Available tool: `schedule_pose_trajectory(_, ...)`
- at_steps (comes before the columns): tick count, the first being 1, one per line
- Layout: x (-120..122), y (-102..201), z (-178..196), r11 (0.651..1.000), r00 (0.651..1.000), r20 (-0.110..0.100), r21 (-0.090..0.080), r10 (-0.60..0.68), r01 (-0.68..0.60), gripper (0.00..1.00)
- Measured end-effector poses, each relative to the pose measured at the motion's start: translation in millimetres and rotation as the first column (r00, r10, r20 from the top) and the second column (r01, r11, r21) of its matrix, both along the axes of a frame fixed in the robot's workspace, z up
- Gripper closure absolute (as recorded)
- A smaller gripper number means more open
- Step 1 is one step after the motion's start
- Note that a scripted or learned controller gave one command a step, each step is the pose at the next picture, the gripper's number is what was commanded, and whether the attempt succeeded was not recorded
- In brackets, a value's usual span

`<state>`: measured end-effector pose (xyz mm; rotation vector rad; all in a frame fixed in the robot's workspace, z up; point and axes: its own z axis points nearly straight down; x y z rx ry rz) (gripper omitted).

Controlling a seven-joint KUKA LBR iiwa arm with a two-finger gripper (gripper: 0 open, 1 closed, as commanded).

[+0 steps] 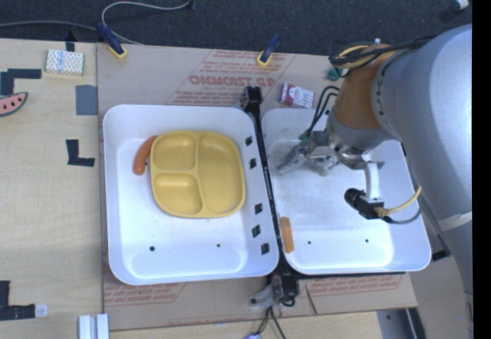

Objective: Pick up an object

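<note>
Gripper [290, 161] low in the right bin [337, 249], seemingly spread and holding nothing.
A small orange piece [286, 235], perhaps a carrot, lies against that bin's lower-left wall, long axis running up-down in frame; an orange sausage [141, 156] and yellow divided plate [198, 174] sit left.

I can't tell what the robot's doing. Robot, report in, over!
Tool low in right bin, nothing seen in it. Orange piece by that bin's left wall. Yellow tray, orange sausage in left bin.

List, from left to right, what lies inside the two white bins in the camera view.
Orange sausage-shaped piece → yellow divided plate → small orange piece → gripper.
</note>
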<state>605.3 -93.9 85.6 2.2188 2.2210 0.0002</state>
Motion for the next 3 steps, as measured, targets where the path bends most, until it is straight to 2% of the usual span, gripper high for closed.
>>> schedule_pose_trajectory(1,0,0,10,1.000,1.000,0.001,-0.001,0.001,-0.001,1.00)
schedule_pose_trajectory(2,-20,76,99,1.000,1.000,-0.002,0.002,0.002,-0.002,1.00)
schedule_pose_trajectory(3,-20,75,98,1.000,1.000,-0.003,0.002,0.001,-0.001,0.00)
